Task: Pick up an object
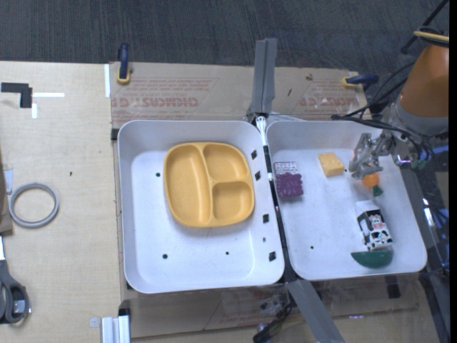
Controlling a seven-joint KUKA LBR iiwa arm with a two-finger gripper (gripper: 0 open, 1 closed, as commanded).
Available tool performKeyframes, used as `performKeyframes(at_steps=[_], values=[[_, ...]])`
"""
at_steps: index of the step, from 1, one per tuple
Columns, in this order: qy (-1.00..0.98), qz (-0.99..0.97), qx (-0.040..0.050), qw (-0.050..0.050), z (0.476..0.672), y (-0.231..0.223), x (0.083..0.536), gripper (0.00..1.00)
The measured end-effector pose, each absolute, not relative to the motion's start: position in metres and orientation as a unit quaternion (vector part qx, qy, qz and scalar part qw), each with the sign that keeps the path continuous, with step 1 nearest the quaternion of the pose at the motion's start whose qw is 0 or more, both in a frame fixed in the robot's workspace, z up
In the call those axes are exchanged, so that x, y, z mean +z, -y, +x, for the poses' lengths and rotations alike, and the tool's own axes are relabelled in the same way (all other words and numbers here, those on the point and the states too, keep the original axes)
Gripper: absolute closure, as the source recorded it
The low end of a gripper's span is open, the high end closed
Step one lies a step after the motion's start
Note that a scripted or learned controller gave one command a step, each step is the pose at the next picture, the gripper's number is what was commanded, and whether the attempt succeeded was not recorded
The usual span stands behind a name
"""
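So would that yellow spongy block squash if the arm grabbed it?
Probably. The yellow sponge block looks porous and soft, so it would likely compress and weigh little. It lies flat on the right bin, so it seems unlikely to roll.

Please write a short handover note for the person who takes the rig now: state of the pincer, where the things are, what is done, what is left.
Pincer: over the right bin, far right part; whether it is open or shut cannot be told, and nothing is seen held.
Right bin: sponge, purple block, orange piece just beside the pincer, cow toy, green bowl.
Left bin: yellow plate.
Done: no pick visible yet.
Left: grasp one object, probably the orange piece, and lift it.
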State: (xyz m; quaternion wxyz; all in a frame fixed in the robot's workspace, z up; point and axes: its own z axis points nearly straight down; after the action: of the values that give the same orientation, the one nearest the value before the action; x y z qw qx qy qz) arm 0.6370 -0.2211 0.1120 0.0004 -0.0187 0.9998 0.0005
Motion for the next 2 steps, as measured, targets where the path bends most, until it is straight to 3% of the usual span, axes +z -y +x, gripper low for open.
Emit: performKeyframes(at_steps=[1, 2], values=[[-1.000, -0.019, 0.0005, 0.000, 0.637, 0.221, 0.112, 0.00], [-0.999, 0.042, 0.0006, 0.001, 0.660, 0.222, 0.136, 0.00]])
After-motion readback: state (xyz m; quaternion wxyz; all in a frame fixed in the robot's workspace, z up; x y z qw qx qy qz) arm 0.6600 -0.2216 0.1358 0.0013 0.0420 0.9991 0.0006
